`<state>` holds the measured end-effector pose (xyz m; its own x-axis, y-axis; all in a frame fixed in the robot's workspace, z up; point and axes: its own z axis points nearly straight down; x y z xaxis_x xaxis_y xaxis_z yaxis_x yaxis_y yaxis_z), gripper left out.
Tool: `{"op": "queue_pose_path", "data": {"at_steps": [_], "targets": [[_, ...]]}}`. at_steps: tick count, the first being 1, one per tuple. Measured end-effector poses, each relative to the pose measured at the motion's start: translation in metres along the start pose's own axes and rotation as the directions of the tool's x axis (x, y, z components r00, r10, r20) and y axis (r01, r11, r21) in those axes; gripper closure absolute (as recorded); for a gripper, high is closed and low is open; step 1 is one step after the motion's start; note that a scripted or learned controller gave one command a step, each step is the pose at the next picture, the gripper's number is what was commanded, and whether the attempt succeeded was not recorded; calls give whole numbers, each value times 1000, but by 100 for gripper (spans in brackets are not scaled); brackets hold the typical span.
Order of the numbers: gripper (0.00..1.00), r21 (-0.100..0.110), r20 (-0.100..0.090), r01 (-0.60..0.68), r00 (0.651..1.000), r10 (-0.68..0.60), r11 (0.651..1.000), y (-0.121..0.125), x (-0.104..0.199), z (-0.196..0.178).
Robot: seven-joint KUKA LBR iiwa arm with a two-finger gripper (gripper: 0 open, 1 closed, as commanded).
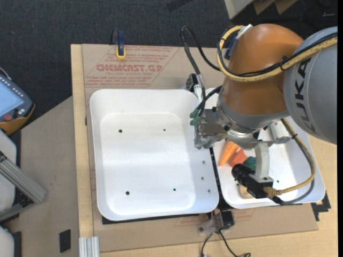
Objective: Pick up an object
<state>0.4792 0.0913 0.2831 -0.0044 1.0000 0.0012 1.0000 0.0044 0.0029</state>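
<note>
One gripper down low over the right bin, near its left wall, and honestly can't tell if it's open or closed. Orange cone-ish object lies just beside it in that bin, green bit touching it. Left bin alongside

arm: extends from right | wrist: bent downward | end effector: low

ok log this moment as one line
arm: grey arm with orange band over right shallow white bin | object: orange cone-shaped piece lying in that bin under the wrist | grasp: none confirmed
</note>
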Motion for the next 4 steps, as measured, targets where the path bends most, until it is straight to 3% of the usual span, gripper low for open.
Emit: {"op": "queue_pose_path", "data": {"at_steps": [1,2,3,4], "targets": [[100,-7,-2,1,1000,-1,1000,1,55,-122],[100,-12,-3,-2,1000,2,1000,26,65,-230],[100,19,6,-5,1000,5,1000,-2,74,-67],[100,-11,-4,-1,1000,1,1000,34,116,-195]]}}
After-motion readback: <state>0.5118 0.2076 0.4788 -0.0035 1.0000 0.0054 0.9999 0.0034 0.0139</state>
